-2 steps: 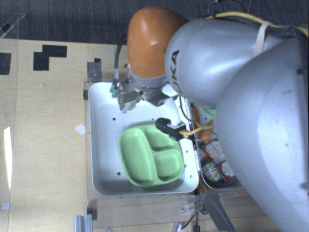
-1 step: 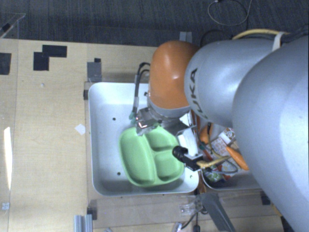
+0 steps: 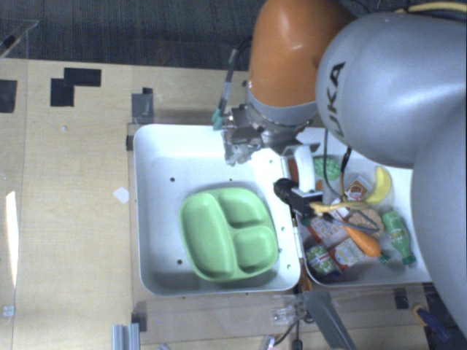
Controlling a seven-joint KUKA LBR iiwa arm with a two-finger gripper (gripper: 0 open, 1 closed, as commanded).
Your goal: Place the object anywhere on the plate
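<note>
Ok so the gripper (image 3: 235, 146) is hanging over the far edge of the left bin (image 3: 157, 195), and honestly I can't tell how far open it is or whether it's carrying anything. The arm (image 3: 387, 86) is blocking most of it.

The green plate (image 3: 197, 232) is sitting in that same bin, just toward the camera from the gripper. Everything pickable seems to be lying in the right bin (image 3: 365, 279), off to the gripper's arm side: a banana (image 3: 379, 184), a carrot (image 3: 363, 240), a green bottle (image 3: 398, 233) and some packets (image 3: 330, 232), all touching or overlapping.

I'm guessing these are light toy groceries. The banana and carrot are probably stiff, smooth plastic, so I'd be grabbing across the narrow middle of either one. The bottle is looking round and likely to roll or slip. The packets are lying flat, so they're awkward to pinch.

The arm is hiding the far part of the right bin, and the pile is too tangled to sort out fully.
</note>
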